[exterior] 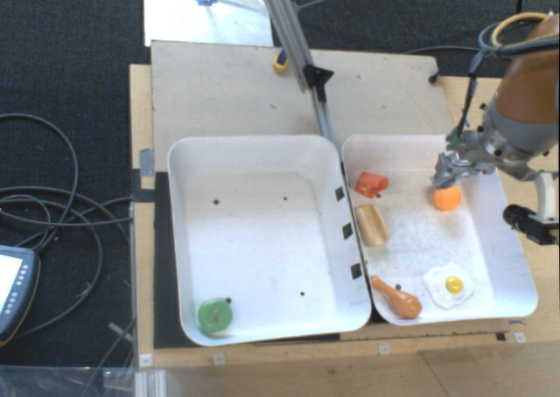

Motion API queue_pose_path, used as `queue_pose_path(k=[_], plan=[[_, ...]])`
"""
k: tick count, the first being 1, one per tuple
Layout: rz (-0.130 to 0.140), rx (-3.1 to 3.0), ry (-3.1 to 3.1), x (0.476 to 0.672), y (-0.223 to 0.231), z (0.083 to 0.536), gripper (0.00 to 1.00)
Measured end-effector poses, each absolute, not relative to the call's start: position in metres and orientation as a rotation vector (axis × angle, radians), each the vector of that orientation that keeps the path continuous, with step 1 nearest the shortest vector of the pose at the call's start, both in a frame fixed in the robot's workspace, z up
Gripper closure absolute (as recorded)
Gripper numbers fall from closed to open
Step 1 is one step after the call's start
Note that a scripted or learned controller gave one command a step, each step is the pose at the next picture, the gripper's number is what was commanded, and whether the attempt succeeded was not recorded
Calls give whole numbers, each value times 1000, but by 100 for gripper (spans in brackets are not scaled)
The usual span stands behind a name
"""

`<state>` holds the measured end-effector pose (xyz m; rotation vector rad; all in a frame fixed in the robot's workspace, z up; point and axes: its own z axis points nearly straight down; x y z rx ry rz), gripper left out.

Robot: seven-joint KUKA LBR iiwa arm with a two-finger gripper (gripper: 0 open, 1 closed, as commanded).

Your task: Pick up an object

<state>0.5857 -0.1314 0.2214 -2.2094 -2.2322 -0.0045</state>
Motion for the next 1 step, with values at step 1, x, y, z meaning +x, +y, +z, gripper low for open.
queue_pose_path(k=[1], plan=[[-5,-2209,-2233,577,-78,234,100]])
